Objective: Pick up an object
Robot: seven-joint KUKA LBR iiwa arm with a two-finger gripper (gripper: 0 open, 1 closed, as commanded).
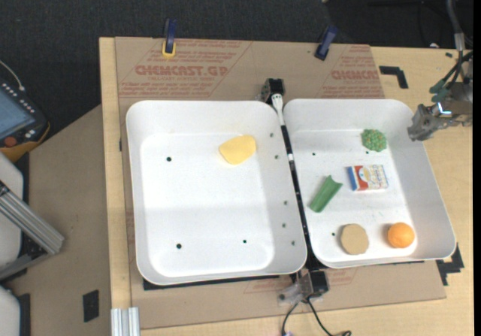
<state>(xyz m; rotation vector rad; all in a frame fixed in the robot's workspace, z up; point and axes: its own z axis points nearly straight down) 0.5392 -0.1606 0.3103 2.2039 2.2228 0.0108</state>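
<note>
Gripper (421, 125): at the right bin's (432, 177) far right rim, near the view's right edge, above the bin wall; too small and blurred to tell whether it is released or clenched. Nothing visible in its grasp.

Right bin, contents, all apart from one another:
- green tuft (373, 140), far side, nearest the gripper.
- small box (367, 177), red, white and blue, lying flat at centre.
- green wedge (325, 194), tilted, towards the inner wall.
- tan disc (354, 238), near side.
- orange ball (401, 235), near side, close to the outer wall.

Left bin (150, 199), contents: yellow piece (237, 149), far half, alone.

Status, judged: no object picked yet; any item qualifies, the tuft being the likeliest first candidate.

Risks, judged: ball may roll away from closing pads; flat box and low disc offer little to grip, so a pinch may skid over them; a descent beside the rim may strike the wall.
</note>
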